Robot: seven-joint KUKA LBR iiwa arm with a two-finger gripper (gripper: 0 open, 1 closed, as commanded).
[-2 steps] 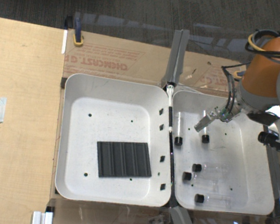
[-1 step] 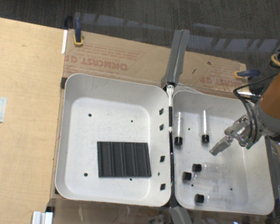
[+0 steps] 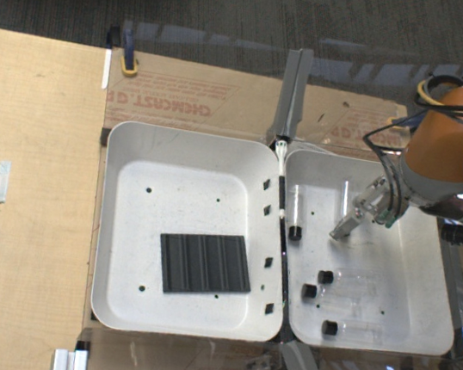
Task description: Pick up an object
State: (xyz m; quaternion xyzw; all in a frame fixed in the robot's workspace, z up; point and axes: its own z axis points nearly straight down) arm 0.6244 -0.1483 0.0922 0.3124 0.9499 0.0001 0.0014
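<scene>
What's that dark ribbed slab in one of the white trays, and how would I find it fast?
Look at the left bin of the two white bins, the one away from the grey and orange arm. The dark ribbed slab lies flat on its floor, toward the near edge. It is one broad, grooved rectangle, whereas the right bin holds small black caps and clear tubes.

Pale wooden tabletop (image 3: 35, 105) at left, brown printed cardboard (image 3: 201, 101) spread beneath the bins. Dark grey carpeted floor (image 3: 243, 3) along the top. Even, soft light, faint shadows only.
</scene>
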